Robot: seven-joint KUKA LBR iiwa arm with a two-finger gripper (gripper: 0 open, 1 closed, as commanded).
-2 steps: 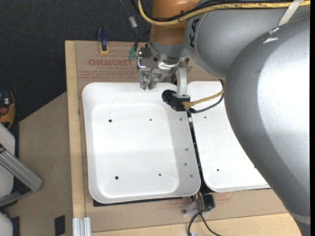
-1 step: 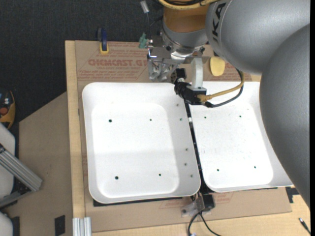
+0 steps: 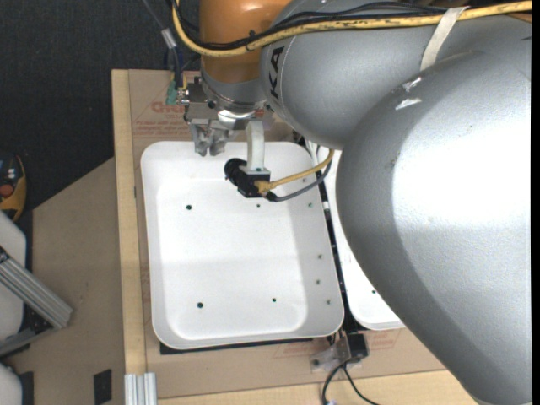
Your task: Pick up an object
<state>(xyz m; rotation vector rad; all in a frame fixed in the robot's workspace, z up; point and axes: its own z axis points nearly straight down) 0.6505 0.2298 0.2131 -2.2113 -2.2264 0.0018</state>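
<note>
Nearest me the bulk of the grey arm (image 3: 439, 184) swings in from the right and covers most of the right bin (image 3: 371, 310), so only a pale sliver of that bin's near corner is on show. Beside it the left bin (image 3: 160, 251) lies open to view on the brown board (image 3: 131, 226), its floor plain white apart from a few small dark dots (image 3: 200, 305) that look like marks in the tray, not anything loose. So where the object to be picked lies I cannot tell. If there is one, my guess is that it sits under the arm in the right bin. Further back, below the orange band (image 3: 245, 7), the gripper (image 3: 207, 146) hangs over the far wall of the left bin, towards its far left corner. Whether it is open or closed I cannot tell from this angle. The worry from here is plain: a descent at that spot would likely close on nothing, and being so close to the far wall it could clip the rim or shove the bin along the board.
</note>
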